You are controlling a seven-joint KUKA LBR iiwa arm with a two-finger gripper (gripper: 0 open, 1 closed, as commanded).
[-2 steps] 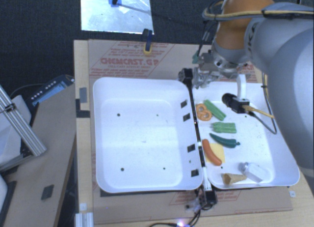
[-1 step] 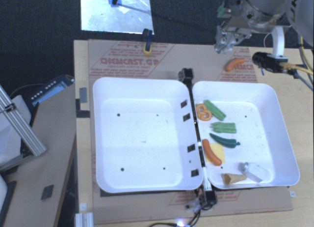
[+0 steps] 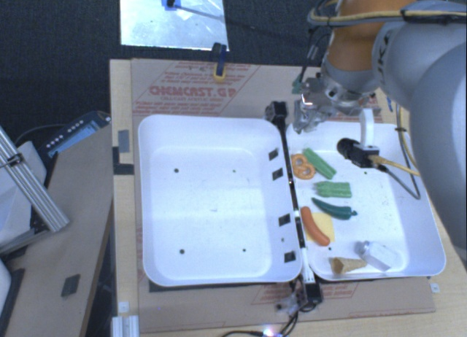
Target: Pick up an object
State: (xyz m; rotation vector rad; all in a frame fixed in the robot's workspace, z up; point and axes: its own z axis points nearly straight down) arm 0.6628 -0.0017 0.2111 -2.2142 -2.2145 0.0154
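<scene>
Front of right bin: a tan cone-shaped piece (image 3: 346, 265) and a pale grey-white object (image 3: 379, 255) lie side by side near the front rim of the right bin (image 3: 423, 244).
Middle of right bin: an orange-red sausage-like toy (image 3: 315, 225) rests against something yellow; just behind it lie a dark green pepper-like piece (image 3: 334, 208) and a lighter green ridged piece (image 3: 334, 190).
Back of right bin: an orange ring-shaped piece (image 3: 301, 167) touches a green oblong (image 3: 319, 163) (possibly a cucumber toy).
Left bin: the left bin (image 3: 211, 197) sits beside the right one, joined along a clipped seam.
Gripper: the gripper (image 3: 309, 118) hangs over the back left corner of the right bin, above and behind the orange ring; whether its fingers are parted or closed cannot be told, and nothing is visible between them.
Progress: by my reading nothing is lifted yet; every object lies on the bin floor, so choosing, descending, grasping and raising all remain.
Likely target: the nearest pieces are the ring and green oblong, small, smooth and touching each other.
</scene>
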